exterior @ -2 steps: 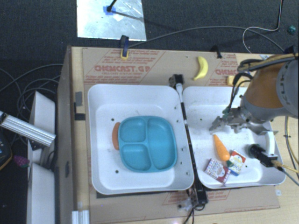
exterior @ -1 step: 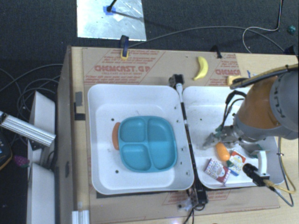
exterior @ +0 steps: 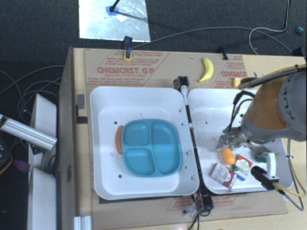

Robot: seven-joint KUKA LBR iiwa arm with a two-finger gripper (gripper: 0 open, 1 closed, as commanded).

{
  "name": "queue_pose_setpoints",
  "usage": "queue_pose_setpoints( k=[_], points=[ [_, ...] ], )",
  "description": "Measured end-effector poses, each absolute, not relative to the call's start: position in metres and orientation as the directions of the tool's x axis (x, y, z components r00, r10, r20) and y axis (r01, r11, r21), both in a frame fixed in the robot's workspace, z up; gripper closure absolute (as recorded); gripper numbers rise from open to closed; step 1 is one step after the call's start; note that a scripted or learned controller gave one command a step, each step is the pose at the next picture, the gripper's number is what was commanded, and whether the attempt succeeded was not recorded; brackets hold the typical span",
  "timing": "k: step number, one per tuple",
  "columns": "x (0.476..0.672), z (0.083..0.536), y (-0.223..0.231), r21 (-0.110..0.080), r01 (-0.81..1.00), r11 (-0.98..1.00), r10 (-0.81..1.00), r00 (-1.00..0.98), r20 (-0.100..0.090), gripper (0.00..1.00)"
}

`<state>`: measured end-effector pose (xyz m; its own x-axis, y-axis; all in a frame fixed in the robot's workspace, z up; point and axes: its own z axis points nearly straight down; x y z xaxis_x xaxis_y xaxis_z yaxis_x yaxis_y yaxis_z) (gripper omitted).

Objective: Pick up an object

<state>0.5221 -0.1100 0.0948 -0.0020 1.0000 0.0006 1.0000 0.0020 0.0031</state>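
Observation:
In the right bin (exterior: 211, 104), my gripper (exterior: 230, 140) hangs low over the floor of the bin. Just below it lies a small orange object (exterior: 228, 155), close to the gripper; whether they touch is unclear. A small patterned box (exterior: 221, 174) and a red and white packet (exterior: 242, 166) lie near the bin's front edge. The grey arm with its orange band (exterior: 268, 110) covers the right part of this bin.
The left bin (exterior: 103, 128) holds a blue divided plate (exterior: 151, 146) with an orange thing (exterior: 118, 139) at the plate's left edge. A yellow banana (exterior: 207, 69) lies on the bench behind the bins. Cables run along the divider between the bins.

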Motion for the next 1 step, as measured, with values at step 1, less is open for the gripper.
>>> queue_pose_setpoints(
  k=[1],
  points=[
    [0.534, 0.185, -0.0394, 0.003, 1.0, 0.004, 1.0, -0.004, 0.001, 1.0]
  ],
)
